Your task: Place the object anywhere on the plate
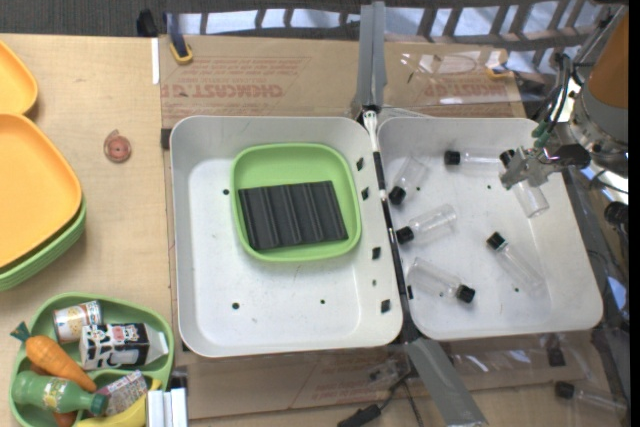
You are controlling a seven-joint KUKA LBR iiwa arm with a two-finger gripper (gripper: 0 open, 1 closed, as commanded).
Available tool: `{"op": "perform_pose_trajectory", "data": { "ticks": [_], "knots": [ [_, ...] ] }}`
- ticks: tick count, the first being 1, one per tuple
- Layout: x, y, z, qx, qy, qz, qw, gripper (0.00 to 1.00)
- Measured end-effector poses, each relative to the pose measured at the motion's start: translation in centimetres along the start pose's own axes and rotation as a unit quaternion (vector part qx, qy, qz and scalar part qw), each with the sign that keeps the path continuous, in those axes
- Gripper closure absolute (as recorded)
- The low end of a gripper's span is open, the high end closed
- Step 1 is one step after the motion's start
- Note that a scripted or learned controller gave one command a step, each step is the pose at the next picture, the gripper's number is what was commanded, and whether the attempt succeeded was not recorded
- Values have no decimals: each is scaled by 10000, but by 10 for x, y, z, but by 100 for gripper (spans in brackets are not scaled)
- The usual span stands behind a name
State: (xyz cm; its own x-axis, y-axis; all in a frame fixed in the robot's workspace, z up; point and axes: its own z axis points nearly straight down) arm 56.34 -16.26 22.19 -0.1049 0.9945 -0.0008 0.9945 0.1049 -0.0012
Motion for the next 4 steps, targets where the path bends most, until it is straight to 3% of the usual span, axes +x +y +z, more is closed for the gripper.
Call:
{"op": "perform_pose_trajectory", "data": {
  "ticks": [1,2,3,4],
  "knots": [
    [33,0,23,7,5,-733,9973,100],
    [121,9,1,-3,-2,-1056,9944,100],
    [171,44,31,-1,-2,-2384,9712,100],
    [171,44,31,-1,-2,-2383,9712,0]
  ]
}}
